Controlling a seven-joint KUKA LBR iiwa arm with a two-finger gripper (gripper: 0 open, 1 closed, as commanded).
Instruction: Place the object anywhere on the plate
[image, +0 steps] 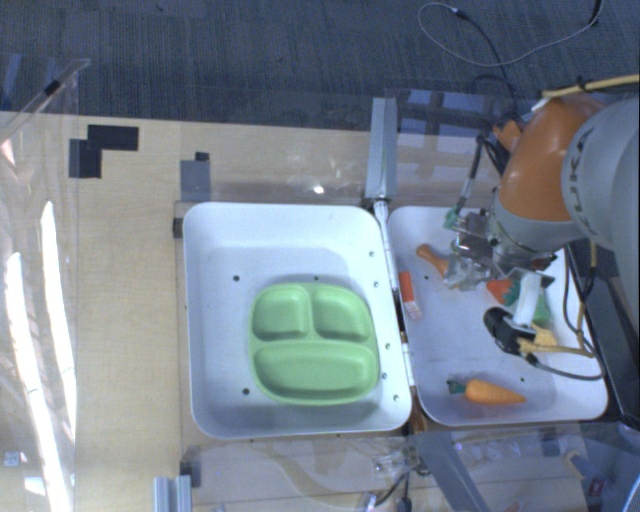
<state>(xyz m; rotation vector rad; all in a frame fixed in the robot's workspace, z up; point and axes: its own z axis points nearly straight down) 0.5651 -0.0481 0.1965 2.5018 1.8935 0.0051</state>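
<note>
Left bin: green divided plate. Right bin: toy carrot nearest plate's side, long axis across, tip away from plate. Gripper above; jaws' state unclear.

Green plate: smooth moulded plastic, soft sheen, faint highlights on the compartment ridges. White bin under it: smooth plastic, semi-gloss, bright glare spot on its far rim. Bench left of plate: pale wood-look top, matt, w/ a clear glossy sheet over it catching reflections. Carrot right of plate: plastic look, slightly shiny orange. Arm further right: smooth grey casing, glossy orange band. Floor beyond the bench: dark, rough, carpet-like.
</note>
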